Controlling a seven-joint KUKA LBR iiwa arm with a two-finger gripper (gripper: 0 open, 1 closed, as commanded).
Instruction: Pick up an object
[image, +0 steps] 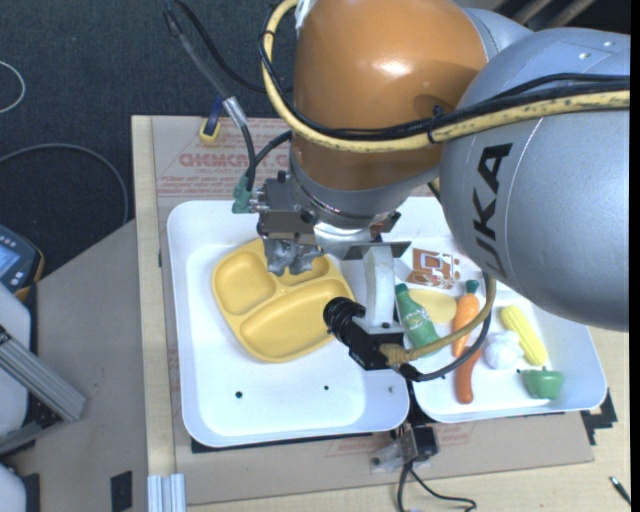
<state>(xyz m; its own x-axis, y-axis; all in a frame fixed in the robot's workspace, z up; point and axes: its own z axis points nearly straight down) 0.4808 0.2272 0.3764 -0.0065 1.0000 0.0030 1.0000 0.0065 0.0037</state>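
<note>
A yellow divided plate (270, 305) lies tilted in the left bin (290, 405). My gripper (290, 262) hangs over the plate's upper right corner, its grey fingertips down at the rim there. The arm's orange band and grey body cover much of the right bin (510, 400). In that bin lie a green bottle (415, 318), an orange carrot (466, 340), a yellow corn cob (523, 333), a green pepper (543, 381) and a small white piece (500, 350).
A printed card (435, 267) sits at the back of the right bin. Black cabling (355, 335) hangs from the wrist over the seam between bins. The brown board (190, 160) under the bins extends to the back left.
</note>
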